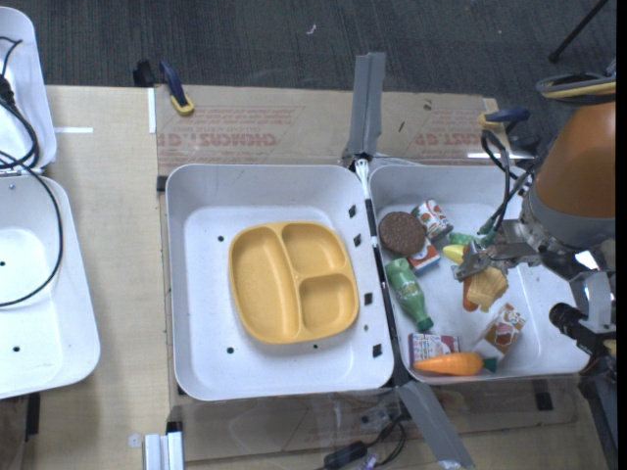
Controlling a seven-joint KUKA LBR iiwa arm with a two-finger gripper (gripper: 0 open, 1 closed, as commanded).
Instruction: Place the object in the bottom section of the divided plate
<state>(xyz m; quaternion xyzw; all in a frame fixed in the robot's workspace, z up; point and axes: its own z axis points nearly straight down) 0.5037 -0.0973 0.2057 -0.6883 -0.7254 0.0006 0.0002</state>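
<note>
Yellow divided plate point(294, 281) seen in left bin point(186, 262); gripper point(477, 262) lowered over tan toy point(485, 288) in right bin point(549, 360), 3 o'clock of plate; jaws' state cannot be told.

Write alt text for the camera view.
A grey arm's tool hovers low over toy food in the right white bin: a carrot, green bottle, and brown cookie. In the left bin sits a yellow divided plate.
</note>
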